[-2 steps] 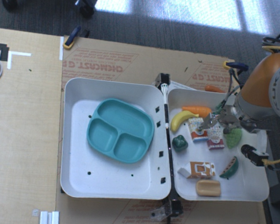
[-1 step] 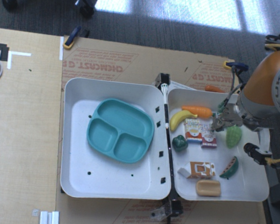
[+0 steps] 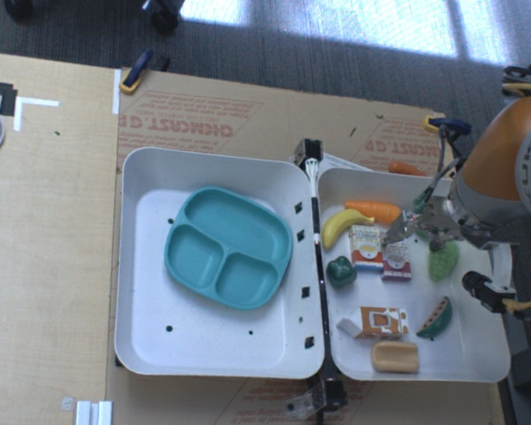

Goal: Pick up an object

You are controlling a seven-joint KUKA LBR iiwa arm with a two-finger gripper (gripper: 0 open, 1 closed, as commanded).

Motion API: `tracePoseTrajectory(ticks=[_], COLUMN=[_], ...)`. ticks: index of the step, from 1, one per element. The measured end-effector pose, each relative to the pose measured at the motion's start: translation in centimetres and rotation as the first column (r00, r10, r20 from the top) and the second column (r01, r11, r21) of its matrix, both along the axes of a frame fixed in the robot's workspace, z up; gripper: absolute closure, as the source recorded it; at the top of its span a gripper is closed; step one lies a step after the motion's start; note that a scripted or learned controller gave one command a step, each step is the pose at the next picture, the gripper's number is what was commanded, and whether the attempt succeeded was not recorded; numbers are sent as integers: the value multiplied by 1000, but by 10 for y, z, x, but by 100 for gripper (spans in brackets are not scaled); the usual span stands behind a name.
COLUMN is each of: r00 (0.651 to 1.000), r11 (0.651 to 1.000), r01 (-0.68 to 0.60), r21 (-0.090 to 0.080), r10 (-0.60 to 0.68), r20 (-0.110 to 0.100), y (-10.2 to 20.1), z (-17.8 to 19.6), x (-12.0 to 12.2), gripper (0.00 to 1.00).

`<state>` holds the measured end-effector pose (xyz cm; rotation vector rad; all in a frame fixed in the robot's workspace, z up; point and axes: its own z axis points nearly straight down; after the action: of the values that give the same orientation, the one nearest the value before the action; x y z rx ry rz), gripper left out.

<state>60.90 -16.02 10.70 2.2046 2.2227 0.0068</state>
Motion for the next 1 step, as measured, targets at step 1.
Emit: tracePoseTrajectory(ticks=[1], r00=[1000], r11=[1000], r01=[6], r21=[4], r10=[-6], r20=[-2], y=[62], z=[-11], x=[23], gripper=[0])
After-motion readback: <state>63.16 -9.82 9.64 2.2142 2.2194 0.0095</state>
